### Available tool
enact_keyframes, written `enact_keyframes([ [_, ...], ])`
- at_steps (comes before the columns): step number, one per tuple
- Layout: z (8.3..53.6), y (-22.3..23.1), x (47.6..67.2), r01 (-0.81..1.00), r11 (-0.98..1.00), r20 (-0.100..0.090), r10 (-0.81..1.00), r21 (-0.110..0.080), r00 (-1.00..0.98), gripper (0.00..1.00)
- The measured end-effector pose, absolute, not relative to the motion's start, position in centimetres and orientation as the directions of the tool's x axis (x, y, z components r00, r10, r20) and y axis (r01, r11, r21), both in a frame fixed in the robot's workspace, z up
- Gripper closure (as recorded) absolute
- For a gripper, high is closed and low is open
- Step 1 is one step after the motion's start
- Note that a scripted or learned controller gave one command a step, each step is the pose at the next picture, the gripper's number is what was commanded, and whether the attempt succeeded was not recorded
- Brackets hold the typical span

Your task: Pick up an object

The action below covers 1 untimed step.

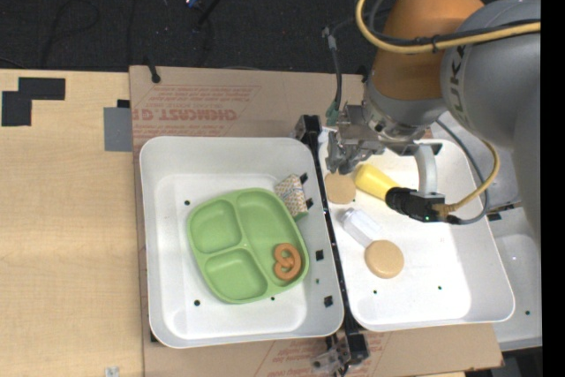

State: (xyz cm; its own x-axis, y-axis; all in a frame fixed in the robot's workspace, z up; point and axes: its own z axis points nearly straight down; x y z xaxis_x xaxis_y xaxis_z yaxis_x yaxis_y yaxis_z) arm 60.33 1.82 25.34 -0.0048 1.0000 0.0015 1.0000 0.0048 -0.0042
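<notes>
The pincer (346, 159) hung low over the right bin (481, 291), near its rear left corner; whether it was spread or pinched could not be told. A tan disc (338, 188) lay just below it, a yellow cylinder (375, 181) just beside it. Further forward sat a clear bottle (359, 227) and a round tan puck (385, 259). In the left bin (168, 296), well apart, a green divided tray (231, 245) carried a pretzel (286, 261).

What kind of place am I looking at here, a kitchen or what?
Probably a robotics lab, not a kitchen: a robot arm reaches over two white bins of toy-like items, including a green divided tray, with cables on the dark floor.
</notes>
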Motion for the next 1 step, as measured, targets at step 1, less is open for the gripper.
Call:
enact_keyframes([
  [1,24.83,6.71,60.43,1.000,0.005,0.001,1.000,-0.004,-0.005,1.00],
])
